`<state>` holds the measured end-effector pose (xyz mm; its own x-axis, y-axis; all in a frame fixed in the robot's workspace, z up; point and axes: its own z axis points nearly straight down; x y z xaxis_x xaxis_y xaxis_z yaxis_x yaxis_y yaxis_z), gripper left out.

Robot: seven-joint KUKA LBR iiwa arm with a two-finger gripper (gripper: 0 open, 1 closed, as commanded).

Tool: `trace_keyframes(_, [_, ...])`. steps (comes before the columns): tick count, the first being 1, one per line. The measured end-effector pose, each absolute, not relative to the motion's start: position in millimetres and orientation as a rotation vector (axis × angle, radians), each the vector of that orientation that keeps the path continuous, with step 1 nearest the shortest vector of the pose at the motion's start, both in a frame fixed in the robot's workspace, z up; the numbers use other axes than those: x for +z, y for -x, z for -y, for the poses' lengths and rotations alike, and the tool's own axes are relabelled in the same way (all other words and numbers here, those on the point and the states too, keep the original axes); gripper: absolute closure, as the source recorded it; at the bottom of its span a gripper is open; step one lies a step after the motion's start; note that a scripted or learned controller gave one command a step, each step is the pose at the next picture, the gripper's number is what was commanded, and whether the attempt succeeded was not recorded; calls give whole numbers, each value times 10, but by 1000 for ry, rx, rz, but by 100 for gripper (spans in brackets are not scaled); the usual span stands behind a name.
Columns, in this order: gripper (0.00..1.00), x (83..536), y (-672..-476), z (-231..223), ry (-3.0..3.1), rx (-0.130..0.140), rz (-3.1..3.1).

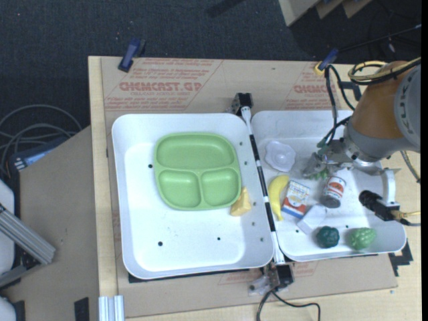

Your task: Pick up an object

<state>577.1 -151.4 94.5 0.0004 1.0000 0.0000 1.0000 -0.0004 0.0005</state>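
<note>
Right bin [267, 129]: banana [276, 194], small box [297, 200], can [334, 190], dark green ball [327, 237], light green fruit [360, 239], clear cup [280, 156].

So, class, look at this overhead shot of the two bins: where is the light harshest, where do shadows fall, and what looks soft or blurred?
In the camera view, the white left bin is washed out by bright light; the green tray casts only a faint shadow; the arm looks soft and slightly blurred at the right; the dark floor at the top shows little detail.
</note>
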Motion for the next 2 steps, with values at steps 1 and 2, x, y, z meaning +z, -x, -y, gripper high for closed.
trace_keyframes(1, [100, 971, -6398, 1043, -2220, 2, -2223])
trace_keyframes(2, [100, 1330, -5954, 1223, -2223, -1, -2222])
